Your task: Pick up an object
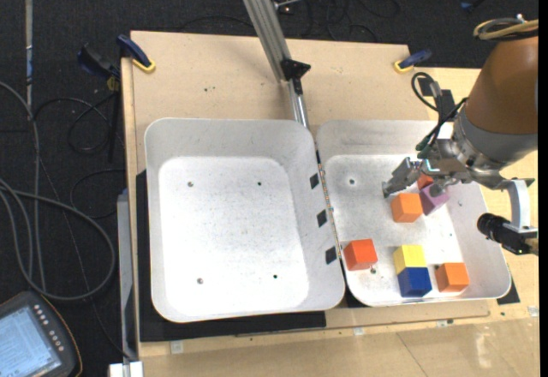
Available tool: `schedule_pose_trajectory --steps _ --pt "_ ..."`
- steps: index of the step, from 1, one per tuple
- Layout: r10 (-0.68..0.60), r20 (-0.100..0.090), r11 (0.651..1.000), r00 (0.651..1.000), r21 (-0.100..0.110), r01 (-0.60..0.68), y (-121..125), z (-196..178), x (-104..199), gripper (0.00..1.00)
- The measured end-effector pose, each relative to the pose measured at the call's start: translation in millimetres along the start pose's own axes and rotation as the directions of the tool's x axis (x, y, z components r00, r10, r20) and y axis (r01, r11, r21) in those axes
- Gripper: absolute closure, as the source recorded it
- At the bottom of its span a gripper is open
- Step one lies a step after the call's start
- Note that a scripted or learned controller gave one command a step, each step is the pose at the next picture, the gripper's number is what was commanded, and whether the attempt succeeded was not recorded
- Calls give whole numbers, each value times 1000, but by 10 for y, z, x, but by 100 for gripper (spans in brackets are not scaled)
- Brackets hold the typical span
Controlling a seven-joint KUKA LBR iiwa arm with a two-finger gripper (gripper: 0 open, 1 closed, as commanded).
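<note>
My gripper [415, 189] hangs over the back middle of the right bin [368, 163], open, with one grey finger [396, 182] splayed to the left. Just below it lies an orange block [407, 207] with a purple block [433, 198] touching its right side. Nothing shows gripped between the fingers. Nearer the bin's front are a red-orange block [360, 254], a yellow block [410, 257], a blue block [414, 282] right in front of the yellow one, and another orange block [451, 277].
The left bin [171, 144] adjoins the right one along a shared rim with black clips [323, 217]. A grey metal pole [265, 15] slants in from the back to that rim. Blue-and-yellow clamps [135, 53] grip the bench's back corners.
</note>
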State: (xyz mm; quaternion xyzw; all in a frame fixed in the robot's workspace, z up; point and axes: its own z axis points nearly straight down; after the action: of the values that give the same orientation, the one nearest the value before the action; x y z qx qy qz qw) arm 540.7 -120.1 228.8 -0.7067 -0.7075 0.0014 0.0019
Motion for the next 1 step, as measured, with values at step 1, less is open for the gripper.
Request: schedule_pose_trajectory --steps 1 --pt "1 1 1000 1000 -5 -1 8 -23 -3 0"
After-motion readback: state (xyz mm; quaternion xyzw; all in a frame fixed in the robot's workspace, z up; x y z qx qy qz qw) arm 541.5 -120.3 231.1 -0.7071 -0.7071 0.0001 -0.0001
